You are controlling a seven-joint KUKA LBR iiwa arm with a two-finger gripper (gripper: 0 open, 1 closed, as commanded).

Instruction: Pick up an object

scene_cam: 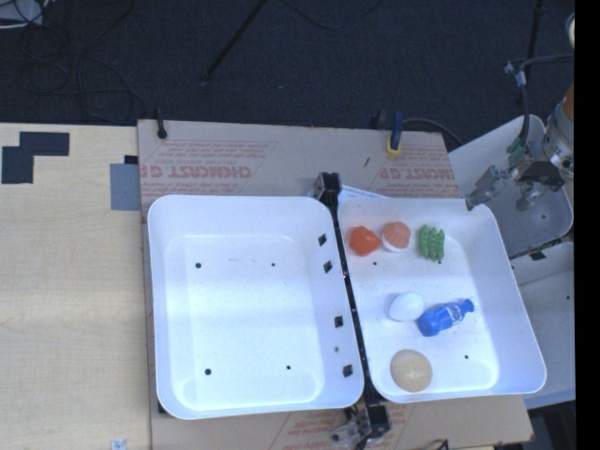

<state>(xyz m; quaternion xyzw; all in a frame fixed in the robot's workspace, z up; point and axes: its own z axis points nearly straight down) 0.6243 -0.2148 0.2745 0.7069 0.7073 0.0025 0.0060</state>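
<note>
Right bin (511,293), near end: one tan round object (411,369). Above it, a blue bottle (443,317) lying on its side, touching a white egg-shaped piece (406,307). Far end, in a row: orange-red lump (365,242), pale orange round (396,235), green leafy item (431,243). Left bin (187,223) alongside. Gripper (511,178) off the right bin's far corner, over no object; whether its jaws are open or closed cannot be told

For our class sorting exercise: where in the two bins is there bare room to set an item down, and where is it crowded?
The left bin offers a wide bare floor. In the right bin, free patches lie beside the blue bottle towards the right wall. Crowded: orange piece, pink piece, green piece, white ball, tan ball.
</note>
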